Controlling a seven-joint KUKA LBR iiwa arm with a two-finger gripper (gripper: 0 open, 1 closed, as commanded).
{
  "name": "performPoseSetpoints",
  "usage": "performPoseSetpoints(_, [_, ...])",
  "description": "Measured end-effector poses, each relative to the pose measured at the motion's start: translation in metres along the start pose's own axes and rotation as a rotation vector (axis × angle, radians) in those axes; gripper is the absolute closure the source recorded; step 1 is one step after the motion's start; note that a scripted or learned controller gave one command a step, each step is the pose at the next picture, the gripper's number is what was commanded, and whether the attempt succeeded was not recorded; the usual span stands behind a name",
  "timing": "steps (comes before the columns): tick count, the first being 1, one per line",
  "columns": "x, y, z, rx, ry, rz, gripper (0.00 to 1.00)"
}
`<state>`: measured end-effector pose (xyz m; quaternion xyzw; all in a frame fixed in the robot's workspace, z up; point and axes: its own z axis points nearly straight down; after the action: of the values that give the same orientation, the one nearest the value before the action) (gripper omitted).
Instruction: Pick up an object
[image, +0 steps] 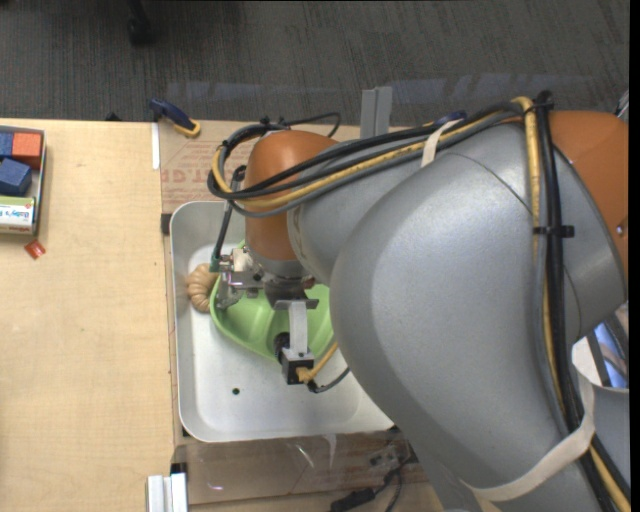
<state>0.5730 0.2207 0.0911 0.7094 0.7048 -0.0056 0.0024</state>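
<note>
Grey carpet runs behind a pale wooden bench, where your KUKA arm reaches in from the right and hangs over a shallow white bin. Red lettering on the cardboard sheet behind the bin is cut off by the arm and cannot be read. At far left, the label on a small box holding blue and orange blocks is too small to make out. A red scrap lies just below that box, and a blue-and-yellow clamp sits at the bench's rear edge. Your gripper is low over a lime-green plastic piece in the bin's middle. A tan ridged object lies just beside the green piece, near the left wall. The wrist blocks your view, so you cannot tell whether the gripper is released or clenched.
</note>
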Motion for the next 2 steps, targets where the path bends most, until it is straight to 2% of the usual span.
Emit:
performPoseSetpoints(1, [-0.007, 0.041, 0.001, 0.035, -0.014, 0.006, 0.0])
performPoseSetpoints(2, [-0.007, 0.069, 0.001, 0.112, -0.025, 0.004, 0.0])
